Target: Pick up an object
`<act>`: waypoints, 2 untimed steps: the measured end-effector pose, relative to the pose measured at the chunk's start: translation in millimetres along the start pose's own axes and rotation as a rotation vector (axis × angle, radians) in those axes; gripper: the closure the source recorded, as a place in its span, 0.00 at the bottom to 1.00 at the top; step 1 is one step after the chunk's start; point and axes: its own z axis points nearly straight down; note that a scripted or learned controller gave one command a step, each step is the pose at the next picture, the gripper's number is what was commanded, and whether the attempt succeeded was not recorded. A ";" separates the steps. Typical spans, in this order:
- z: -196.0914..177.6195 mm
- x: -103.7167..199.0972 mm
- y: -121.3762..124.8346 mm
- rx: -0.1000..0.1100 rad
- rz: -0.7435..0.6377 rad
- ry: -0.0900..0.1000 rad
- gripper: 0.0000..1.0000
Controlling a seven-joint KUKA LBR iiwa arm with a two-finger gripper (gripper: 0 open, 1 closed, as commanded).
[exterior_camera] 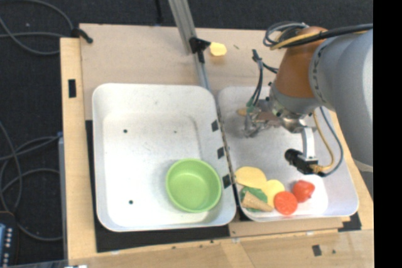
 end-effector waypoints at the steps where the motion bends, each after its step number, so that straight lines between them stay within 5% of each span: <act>1: -63.7 -5.3 0.3 -0.006 0.000 -0.003 1.00; 2: -110.7 -1.9 8.4 -0.005 -0.010 -0.002 1.00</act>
